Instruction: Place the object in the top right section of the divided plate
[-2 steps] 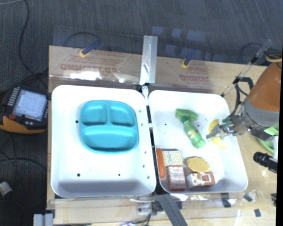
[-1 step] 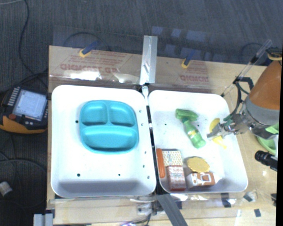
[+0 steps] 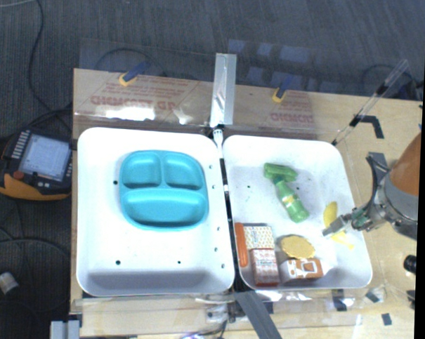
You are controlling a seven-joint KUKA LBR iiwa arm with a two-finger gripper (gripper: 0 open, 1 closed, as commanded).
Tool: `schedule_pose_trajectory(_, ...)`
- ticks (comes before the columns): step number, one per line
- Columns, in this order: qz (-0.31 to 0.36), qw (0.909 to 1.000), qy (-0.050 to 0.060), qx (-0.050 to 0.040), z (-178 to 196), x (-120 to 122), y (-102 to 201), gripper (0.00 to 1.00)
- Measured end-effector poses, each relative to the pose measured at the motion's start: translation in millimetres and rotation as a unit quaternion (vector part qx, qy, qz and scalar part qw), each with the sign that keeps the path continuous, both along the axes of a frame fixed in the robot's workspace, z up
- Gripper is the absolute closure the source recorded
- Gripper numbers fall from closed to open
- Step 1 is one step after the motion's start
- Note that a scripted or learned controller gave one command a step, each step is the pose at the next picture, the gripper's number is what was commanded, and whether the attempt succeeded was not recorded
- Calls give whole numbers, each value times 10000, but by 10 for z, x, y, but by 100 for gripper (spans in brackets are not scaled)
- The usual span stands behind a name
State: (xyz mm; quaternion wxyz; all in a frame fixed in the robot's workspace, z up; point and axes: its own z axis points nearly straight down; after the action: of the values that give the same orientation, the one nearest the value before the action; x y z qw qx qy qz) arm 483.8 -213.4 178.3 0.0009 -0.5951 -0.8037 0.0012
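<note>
Lying diagonally, green bottle (image 3: 287, 190), cap up-left, base down-right, right bin (image 3: 342, 171)

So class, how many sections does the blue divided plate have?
3. The divided plate in the left bin has a top left section, a top right section and one wide bottom section.

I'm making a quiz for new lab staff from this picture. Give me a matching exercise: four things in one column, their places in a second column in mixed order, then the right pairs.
Things:
1. blue plate
2. green bottle
3. gripper
4. snack boxes

Places:
A. at the right bin's right wall, beside a yellow piece
B. front of the right bin, near the divider
C. in the left bin
D. middle of the right bin, lying down

Pairs: 1-C, 2-D, 3-A, 4-B
</note>
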Motion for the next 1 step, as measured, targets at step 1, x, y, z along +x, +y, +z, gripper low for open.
schedule_pose_trajectory(1,599,9982,-3,8,306,538,330,100)
